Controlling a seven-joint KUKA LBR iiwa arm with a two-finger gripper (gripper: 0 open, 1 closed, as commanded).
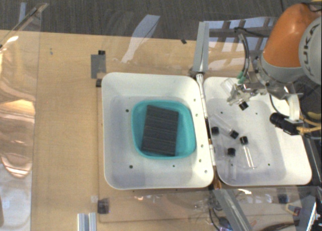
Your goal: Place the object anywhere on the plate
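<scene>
A dark grey ribbed rectangular block (160, 130) lies flat on the teal plate (188, 137), which sits in the middle of the left bin (115, 139). The block stands slightly turned and within the plate's rim. The arm, with its orange band (284, 39), hangs over the back of the right bin (282, 169). Its gripper (238, 93) is above that bin's back left part, well apart from the plate and the block. Nothing shows between its fingers.
Several small black pieces (234, 134) lie scattered on the right bin's floor, along with a clear tube (248, 157). A black cable end (282, 122) hangs under the arm. A metal post (200, 49) rises behind the seam between the bins.
</scene>
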